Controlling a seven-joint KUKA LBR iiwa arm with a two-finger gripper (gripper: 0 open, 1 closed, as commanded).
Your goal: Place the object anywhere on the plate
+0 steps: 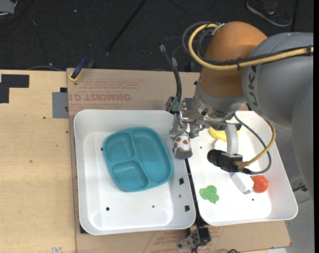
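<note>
Pincer (182, 135) hangs from the grey arm over the seam where the two white bins meet, pointing down. Its fingers are closed on the top of a small pale toy with red spots (183, 148), which hangs just below them. That toy is at about 3 o'clock from the blue plate (135, 159), just beside the plate's right rim and not on it, above the right wall of the left bin (90, 194).

The plate has three compartments and lies flat near the middle of the left bin, turned a little askew.

In the right bin (275, 207), a yellow thing (217, 135) sits at roughly 11 o'clock, partly hidden under the arm, too covered to name for sure. A small green leafy piece (209, 194) lies at about 7 o'clock, near the wall shared with the other bin. A little orange-red ball (260, 184) rests at about 4 o'clock, well apart from the green piece.

Both bins sit on a brown cardboard sheet (122, 91) with red lettering, and that sheet lies on the pale wooden desk (27, 167).
</note>
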